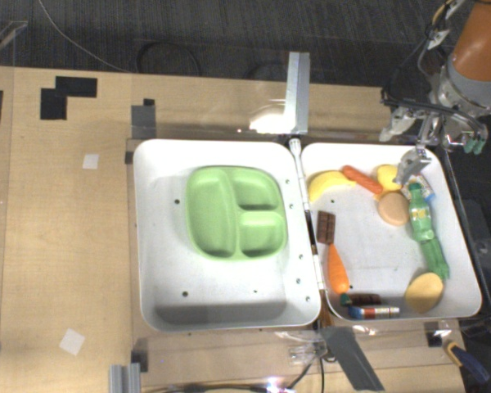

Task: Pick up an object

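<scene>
My gripper (411,166) hangs over the far right part of the right bin (368,248), under the grey arm with the orange band. Just below it lie a small yellow piece (387,175), a tan round object (393,210) and a green bottle (425,232) along the right wall. Further left in that bin are a yellow fruit (327,185), a red-orange carrot (361,178), a brown bar (326,228) and an orange carrot (337,271). A yellow-tan lump (424,290) and dark markers (368,305) sit at the near edge.
The left bin (159,285) holds a green divided plate (233,211), upside up, near its middle. A grey metal post (298,92) stands behind the seam between the bins. Cables (438,35) hang by the arm at the upper right.
</scene>
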Available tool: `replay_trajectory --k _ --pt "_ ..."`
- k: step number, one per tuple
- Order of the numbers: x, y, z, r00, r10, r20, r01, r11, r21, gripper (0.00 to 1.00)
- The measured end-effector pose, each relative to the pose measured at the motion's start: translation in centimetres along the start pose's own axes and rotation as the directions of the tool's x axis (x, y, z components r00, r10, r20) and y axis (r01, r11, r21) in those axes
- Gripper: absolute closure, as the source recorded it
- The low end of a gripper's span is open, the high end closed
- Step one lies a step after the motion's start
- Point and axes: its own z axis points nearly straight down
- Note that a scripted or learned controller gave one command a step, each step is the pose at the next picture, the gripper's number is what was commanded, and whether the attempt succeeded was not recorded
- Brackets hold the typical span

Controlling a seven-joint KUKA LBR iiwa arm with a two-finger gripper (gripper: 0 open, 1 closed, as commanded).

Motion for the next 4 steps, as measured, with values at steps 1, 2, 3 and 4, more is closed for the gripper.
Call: replay_trajectory --k 1,2,3,4 --pt "-0.1 -4.4 15.4 0.999 -0.042 -0.013 0.042 0.999 -0.002 0.00" --pt "-1.6 -1.7 18.6 0.999 0.032 0.004 -0.032 0.999 -0.001 0.00" --pt "4.5 -3.2 18.6 0.998 0.061 0.001 -0.061 0.998 0.001 0.00" --pt "2.7 2.6 18.6 0.978 0.210 0.003 -0.210 0.978 -0.002 0.00"
